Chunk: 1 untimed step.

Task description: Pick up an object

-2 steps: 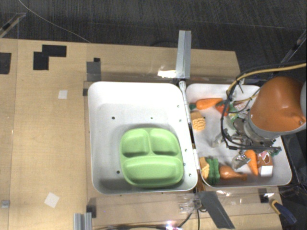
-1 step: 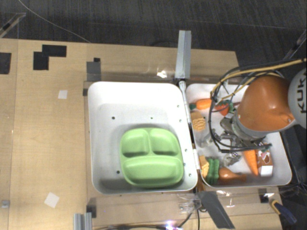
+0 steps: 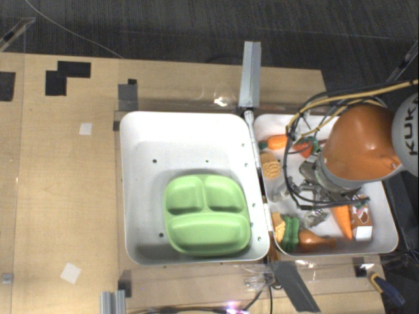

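Note:
The right bin point(image 3: 390, 239) holds several small toy foods. An orange carrot point(image 3: 342, 220) lies beside a brown-and-white block point(image 3: 362, 226). A green piece point(image 3: 290, 231) and an orange-brown piece point(image 3: 315, 241) rest at the bin's front. Another orange piece point(image 3: 279, 142) and a tan waffle-like piece point(image 3: 270, 165) lie near the back left. My gripper point(image 3: 318, 206) reaches down into the middle of this bin beneath the orange wrist band point(image 3: 360, 144), close to the carrot. The arm and its cables hide the fingers.
The left bin point(image 3: 144, 142) holds a green divided tray point(image 3: 206, 213) in its front half. A grey post point(image 3: 249, 74) stands at the back between the bins. Black cables point(image 3: 308, 120) loop around the wrist over the right bin.

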Each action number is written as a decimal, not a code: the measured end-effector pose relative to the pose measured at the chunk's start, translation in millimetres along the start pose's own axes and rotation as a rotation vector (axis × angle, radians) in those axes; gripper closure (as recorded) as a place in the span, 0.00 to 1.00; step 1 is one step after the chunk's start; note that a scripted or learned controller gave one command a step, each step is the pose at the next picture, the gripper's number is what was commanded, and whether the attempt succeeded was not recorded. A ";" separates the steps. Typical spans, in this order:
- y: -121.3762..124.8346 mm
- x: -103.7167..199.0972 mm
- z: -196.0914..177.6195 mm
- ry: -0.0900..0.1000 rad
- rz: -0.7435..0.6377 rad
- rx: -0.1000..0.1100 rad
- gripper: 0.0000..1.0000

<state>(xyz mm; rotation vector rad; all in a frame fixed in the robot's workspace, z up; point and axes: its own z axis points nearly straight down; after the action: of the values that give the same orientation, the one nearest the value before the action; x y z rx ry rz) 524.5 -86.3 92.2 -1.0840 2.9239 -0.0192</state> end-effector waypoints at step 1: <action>-2.7 -0.6 0.2 -0.003 -0.135 -0.002 0.00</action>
<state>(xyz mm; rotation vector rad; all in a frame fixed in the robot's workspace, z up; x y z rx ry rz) 526.7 -88.0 92.1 -1.2786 2.8434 -0.0171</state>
